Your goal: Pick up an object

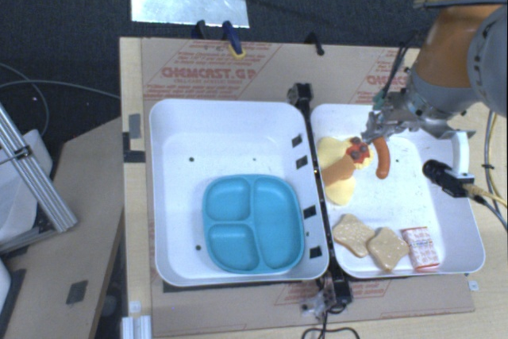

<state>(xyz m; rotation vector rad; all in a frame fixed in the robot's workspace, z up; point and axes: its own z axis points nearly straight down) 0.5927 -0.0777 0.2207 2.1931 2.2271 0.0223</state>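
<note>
Right bin (456,250): jaws (373,140) hanging at its 11 o'clock corner, state cannot be told; sausage (382,157) lying just beside them, near yellow food (337,171); bread slices (369,242) sitting at 6 o'clock.

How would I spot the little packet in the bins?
Look in the right-hand white bin, at its near right corner. The small pink and white packet lies just right of two tan bread slices; it alone is rectangular and printed.

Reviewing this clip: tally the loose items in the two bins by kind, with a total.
Blue divided plate: 1
Sausage: 1
Yellow food pieces: 1 cluster, pieces overlap so the number is unclear
Bread slices: 2
Red-and-white packet: 1
Total: 6
</note>
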